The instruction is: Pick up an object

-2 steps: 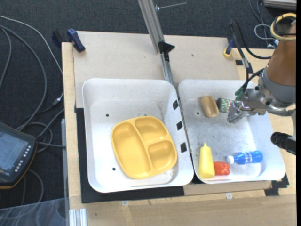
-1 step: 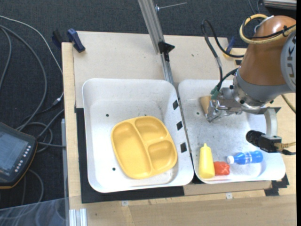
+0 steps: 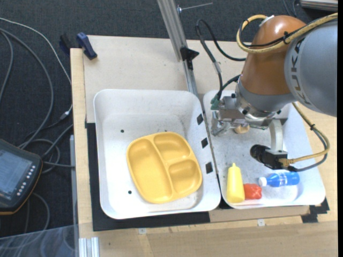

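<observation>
Camera view from above: grey arm's gripper [image 3: 225,123] hangs over the right white bin [image 3: 305,138], can't tell how its fingers stand. Yellow plastic squeeze bottle [image 3: 234,183], small red block [image 3: 252,191] and blue-capped clear bottle [image 3: 278,180] sit near its front wall. Yellow divided plastic tray [image 3: 163,166] lies in the left white bin [image 3: 107,116].

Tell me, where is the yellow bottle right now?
The yellow bottle lies in the right bin, near its front left corner, just left of a red object.

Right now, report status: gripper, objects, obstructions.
Gripper low in right white bin, far-left corner. Yellow squeeze bottle, small red object, clear blue-capped bottle untouched near front. Yellow divided plate in left bin.
</observation>
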`<move>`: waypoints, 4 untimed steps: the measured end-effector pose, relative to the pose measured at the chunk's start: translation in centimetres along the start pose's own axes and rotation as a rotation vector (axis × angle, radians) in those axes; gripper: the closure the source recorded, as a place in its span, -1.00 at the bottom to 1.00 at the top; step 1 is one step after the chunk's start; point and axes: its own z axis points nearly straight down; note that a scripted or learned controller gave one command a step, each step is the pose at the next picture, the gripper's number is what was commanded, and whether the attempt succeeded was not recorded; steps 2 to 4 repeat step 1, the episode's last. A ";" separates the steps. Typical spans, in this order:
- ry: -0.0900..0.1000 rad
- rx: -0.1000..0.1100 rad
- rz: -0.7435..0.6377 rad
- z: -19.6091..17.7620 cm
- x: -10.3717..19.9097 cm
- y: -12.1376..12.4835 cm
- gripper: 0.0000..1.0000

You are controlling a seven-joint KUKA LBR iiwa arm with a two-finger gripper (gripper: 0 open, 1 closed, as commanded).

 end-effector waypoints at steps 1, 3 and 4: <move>0.000 -0.003 0.000 -0.5 5.0 0.7 1.00; 0.000 -0.003 0.000 -0.5 5.0 0.7 1.00; 0.000 -0.003 0.000 -0.5 5.0 0.7 1.00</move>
